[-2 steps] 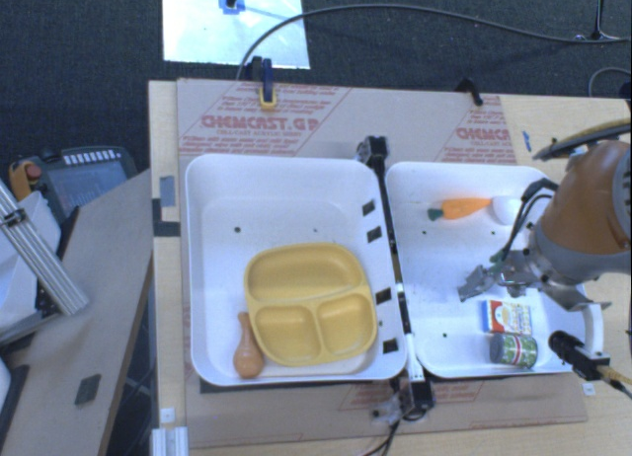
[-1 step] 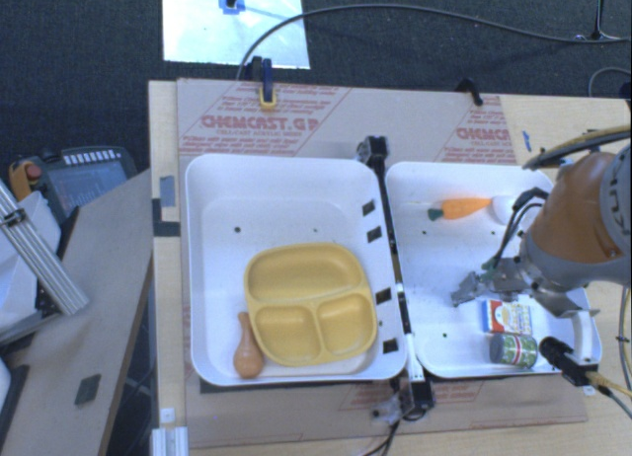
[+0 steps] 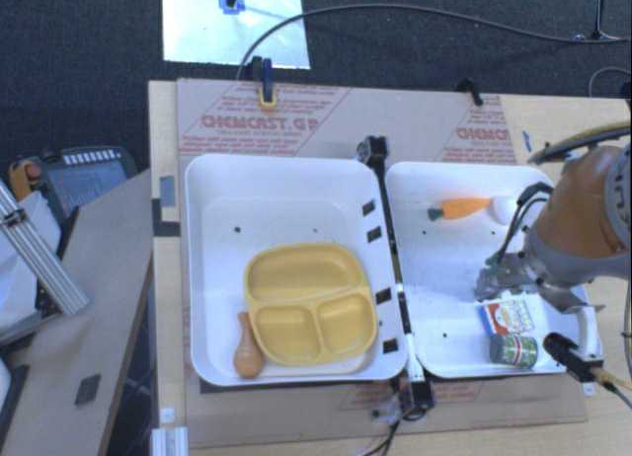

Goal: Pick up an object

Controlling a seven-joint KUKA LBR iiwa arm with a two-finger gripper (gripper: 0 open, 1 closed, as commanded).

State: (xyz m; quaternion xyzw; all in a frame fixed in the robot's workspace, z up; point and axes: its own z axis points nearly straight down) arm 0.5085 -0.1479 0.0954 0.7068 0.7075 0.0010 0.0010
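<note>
The tool (image 3: 491,281) is seen low in the right bin (image 3: 434,345), just beside a small carton (image 3: 508,317) and a green can (image 3: 514,349); whether it is open cannot be told. Nothing appears lifted yet, so the pick seems undone. "CHEMCAST" is printed on the worktop (image 3: 415,118) sheet

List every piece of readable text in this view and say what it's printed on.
"CHEMCAST GP", red, on the board behind the left bin.
"CHEMCAST", partly cut off, on the board behind the right bin.
Small box in the right bin: label too blurred to read.
Green can: label unreadable.
</note>
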